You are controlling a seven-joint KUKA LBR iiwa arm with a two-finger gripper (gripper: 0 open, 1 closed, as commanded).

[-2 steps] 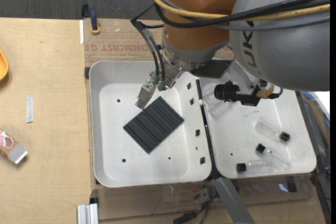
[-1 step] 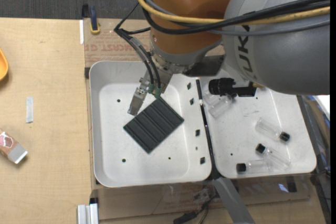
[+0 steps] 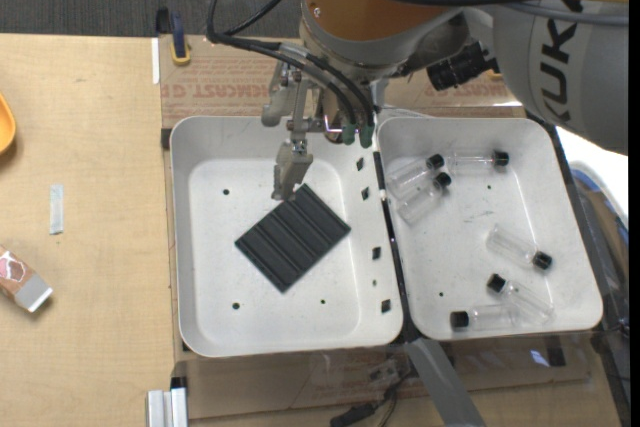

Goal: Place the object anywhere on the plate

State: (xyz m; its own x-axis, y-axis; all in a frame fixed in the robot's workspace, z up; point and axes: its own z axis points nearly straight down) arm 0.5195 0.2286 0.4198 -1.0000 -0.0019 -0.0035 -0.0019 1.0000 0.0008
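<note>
A dark ridged square plate (image 3: 293,237) lies flat and turned diamond-wise in the middle of the left bin (image 3: 185,245). My gripper (image 3: 291,173) hangs from the orange wrist, just above the plate's upper corner. I see nothing clearly held at its tip. Several clear vials with black caps lie in the right bin (image 3: 578,267): a pair near its upper left (image 3: 418,181), one at the top (image 3: 476,158), and others lower right (image 3: 518,251) and along the front (image 3: 482,317).
The divider between the bins (image 3: 384,245) carries small black tabs. On the wooden bench to the left lie a small grey strip (image 3: 56,209), a wrapped item (image 3: 22,281) and an orange object (image 3: 5,127) at the edge. A blue clamp (image 3: 177,37) stands behind the left bin.
</note>
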